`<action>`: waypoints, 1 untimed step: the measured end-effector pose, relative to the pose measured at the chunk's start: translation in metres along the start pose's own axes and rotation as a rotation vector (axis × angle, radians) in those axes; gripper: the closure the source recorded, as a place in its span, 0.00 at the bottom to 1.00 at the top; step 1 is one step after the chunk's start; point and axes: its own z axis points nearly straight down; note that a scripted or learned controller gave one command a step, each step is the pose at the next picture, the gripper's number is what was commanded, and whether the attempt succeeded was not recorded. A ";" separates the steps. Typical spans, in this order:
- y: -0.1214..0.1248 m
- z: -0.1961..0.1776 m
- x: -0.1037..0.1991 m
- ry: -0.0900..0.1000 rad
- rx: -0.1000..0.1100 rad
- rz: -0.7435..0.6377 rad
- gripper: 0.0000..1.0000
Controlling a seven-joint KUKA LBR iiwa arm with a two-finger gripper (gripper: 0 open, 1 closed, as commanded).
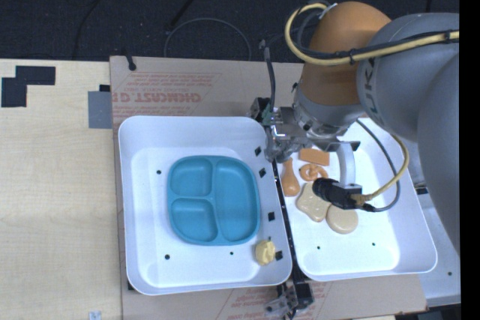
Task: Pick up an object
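Pale wooden bench [52, 183] — two white bins [142, 139]

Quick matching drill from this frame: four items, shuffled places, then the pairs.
Items:
1. blue divided plate
2. yellow lump
3. orange wedge
4. round tan piece

Places:
A. left bin, near-right corner
B. right bin, just below the black end effector part
C. middle of the left bin
D. right bin, close under the arm's wrist

Pairs: 1-C, 2-A, 3-D, 4-B
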 end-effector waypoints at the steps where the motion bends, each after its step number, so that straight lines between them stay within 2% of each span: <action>1: 0.019 0.011 0.040 0.000 0.000 0.000 1.00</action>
